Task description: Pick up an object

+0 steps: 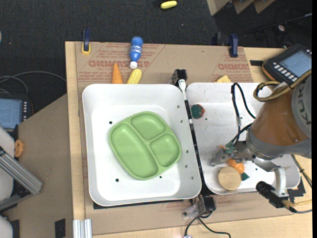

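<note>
Two-finger gripper [224,157] low near right white bin's [213,95] front edge, beside small orange carrot-shaped toy [238,165] and round tan wooden disc [229,178]. Finger opening: cannot tell. Best to centre on one item before closing.

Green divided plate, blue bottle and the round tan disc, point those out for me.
Green divided plate [130,150]: camera view, large compartment.
Blue bottle [135,50]: camera view, body.
Round tan disc [229,179]: camera view, top face.

Grey arm with orange band [280,120]: cut off by the right edge.
Two-finger gripper [225,157]: fingers too small and cluttered to read.
Small orange object [237,165]: partly hidden under the gripper; shape unclear.
Right white bin [213,100]: right part covered by the arm.
Black handheld pendant with screen [292,66]: cropped at the right edge.
</note>
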Action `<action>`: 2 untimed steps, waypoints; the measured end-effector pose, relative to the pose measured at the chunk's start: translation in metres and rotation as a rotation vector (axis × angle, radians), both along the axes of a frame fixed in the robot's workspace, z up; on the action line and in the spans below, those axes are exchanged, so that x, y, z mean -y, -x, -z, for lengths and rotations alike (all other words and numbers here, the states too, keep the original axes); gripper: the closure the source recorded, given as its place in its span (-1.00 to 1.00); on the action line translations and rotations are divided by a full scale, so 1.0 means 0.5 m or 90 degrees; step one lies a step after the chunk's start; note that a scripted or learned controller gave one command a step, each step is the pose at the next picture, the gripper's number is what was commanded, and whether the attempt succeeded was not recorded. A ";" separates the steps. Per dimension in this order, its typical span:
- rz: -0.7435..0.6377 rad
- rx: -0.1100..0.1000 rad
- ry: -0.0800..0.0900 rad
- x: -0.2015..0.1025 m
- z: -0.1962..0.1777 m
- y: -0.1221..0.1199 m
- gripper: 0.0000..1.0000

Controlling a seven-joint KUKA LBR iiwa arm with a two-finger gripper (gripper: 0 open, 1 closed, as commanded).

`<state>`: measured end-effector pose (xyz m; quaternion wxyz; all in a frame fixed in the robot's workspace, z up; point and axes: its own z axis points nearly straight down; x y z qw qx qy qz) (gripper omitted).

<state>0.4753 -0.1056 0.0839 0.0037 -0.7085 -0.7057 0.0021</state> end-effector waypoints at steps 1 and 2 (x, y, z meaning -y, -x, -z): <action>-0.004 0.009 0.003 0.008 -0.002 -0.107 -1.00; -0.002 0.001 0.000 -0.013 0.000 -0.002 -1.00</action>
